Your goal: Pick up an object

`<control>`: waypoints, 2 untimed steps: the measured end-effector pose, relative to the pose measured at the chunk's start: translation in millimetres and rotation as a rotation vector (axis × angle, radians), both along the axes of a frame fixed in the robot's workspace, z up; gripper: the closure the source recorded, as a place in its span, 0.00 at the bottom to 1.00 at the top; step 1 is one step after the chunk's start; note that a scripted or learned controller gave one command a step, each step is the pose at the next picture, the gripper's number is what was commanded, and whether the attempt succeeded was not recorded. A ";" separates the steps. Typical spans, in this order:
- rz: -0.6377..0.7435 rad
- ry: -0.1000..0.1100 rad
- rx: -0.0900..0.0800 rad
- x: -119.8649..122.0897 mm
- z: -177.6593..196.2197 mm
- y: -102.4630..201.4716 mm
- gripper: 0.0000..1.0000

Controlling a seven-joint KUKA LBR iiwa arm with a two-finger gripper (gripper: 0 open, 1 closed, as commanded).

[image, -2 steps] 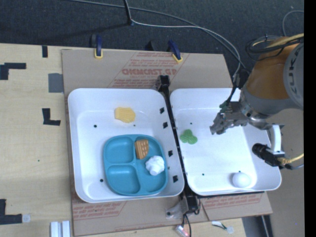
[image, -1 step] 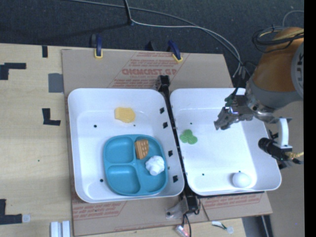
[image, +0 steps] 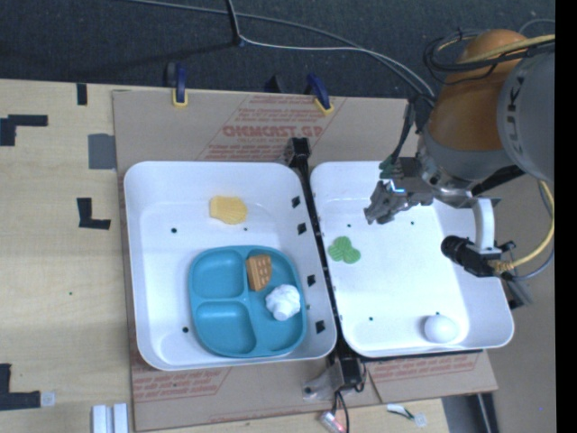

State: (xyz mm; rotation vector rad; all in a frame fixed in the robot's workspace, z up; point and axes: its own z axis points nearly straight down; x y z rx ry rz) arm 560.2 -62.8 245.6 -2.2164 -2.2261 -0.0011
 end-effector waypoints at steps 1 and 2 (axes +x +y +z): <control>0.000 0.001 0.000 16.1 4.7 47.8 1.00; 0.000 0.001 0.000 41.5 6.5 96.9 1.00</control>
